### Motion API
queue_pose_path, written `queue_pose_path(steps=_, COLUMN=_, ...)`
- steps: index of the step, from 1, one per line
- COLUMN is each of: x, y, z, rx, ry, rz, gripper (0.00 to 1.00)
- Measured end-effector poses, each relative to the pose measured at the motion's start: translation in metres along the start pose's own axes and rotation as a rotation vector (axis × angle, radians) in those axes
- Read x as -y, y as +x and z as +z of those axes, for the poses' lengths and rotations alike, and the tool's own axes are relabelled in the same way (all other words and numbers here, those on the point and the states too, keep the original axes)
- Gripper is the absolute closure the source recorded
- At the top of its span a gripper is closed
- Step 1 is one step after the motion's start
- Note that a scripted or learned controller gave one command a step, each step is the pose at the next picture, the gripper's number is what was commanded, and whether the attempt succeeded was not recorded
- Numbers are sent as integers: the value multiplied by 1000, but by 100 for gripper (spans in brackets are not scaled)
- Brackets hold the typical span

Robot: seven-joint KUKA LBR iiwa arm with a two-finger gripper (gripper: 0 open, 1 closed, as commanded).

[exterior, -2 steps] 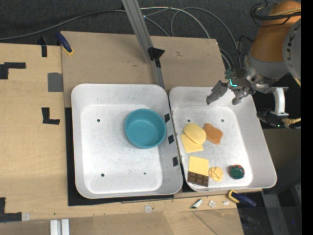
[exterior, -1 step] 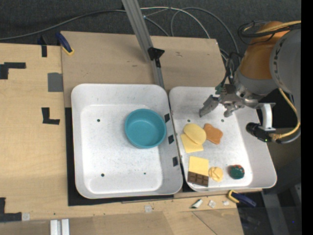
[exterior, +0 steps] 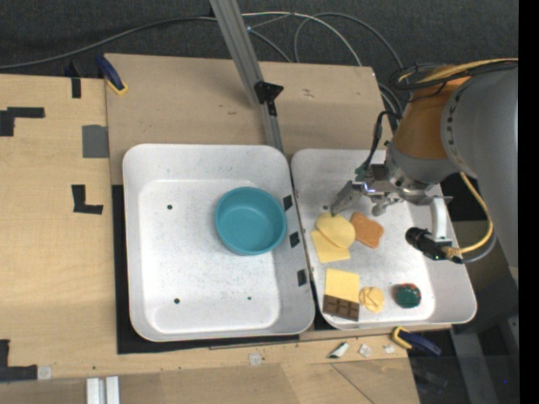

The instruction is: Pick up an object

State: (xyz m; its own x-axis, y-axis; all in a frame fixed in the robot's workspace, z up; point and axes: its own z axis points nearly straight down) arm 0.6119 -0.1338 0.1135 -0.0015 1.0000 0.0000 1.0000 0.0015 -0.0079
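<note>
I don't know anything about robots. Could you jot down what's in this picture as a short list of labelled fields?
arm: grey with an orange band, reaching in from the right
end effector: low over the right bin, just above the yellow pieces
left bin: holds one blue bowl
right bin: holds several small items
yellow pieces: near the bin's left side
orange piece: touching the yellow pieces on their right
yellow and brown block: near the front edge
small yellow lump: right of the block
dark green and red item: front right
</note>
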Motion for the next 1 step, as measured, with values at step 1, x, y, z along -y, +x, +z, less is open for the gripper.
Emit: queue_pose_path(steps=1, x=0, y=1, z=26, rx=2, ry=-7, rz=-1, gripper=0)
